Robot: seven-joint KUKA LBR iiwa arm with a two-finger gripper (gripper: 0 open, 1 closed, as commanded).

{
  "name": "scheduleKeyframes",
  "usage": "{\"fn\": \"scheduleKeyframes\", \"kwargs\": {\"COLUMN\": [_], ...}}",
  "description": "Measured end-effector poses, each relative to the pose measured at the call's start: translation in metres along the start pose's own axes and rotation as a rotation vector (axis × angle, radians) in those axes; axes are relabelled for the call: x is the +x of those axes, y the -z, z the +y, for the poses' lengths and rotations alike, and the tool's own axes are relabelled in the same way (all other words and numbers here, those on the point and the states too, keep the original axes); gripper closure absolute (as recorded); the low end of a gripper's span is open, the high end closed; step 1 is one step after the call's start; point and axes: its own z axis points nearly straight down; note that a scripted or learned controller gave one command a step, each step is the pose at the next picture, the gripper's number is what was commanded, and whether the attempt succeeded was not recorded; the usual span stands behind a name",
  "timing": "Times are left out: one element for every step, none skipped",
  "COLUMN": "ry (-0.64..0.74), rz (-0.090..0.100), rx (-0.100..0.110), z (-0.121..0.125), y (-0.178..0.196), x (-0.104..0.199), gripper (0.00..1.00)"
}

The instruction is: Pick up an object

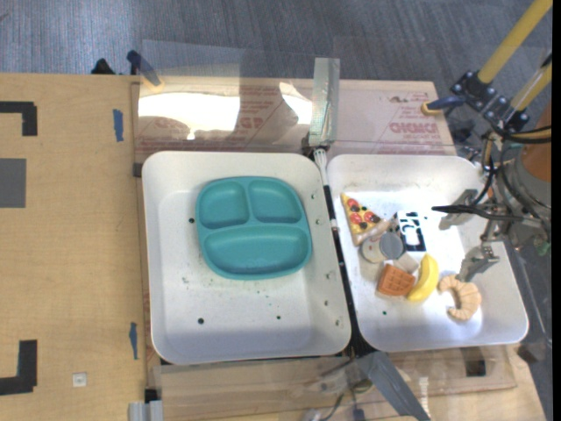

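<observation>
Croissant [463,298] near the front right corner of the right bin [386,327], just beside a banana [425,279], gripper [469,248] low above it from the right, fingers apart, holding nothing

Robot lab: taped cardboard bench [70,235], white bins [166,323].

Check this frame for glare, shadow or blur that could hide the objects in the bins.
Camera view: strong glare sits on the clear panel behind the left bin, not on the bins; the teal plate is evenly lit and sharp; the banana, pizza slice and croissant in the right bin read clearly with soft shadows; the gripper looks dark and slightly blurred.
</observation>
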Motion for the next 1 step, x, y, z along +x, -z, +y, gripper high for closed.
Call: {"fn": "scheduleKeyframes", "kwargs": {"ry": [-0.199], "rz": [-0.004], "rx": [0.000], "z": [0.0324], "y": [-0.0711], "x": [0.0333], "gripper": [0.00]}}
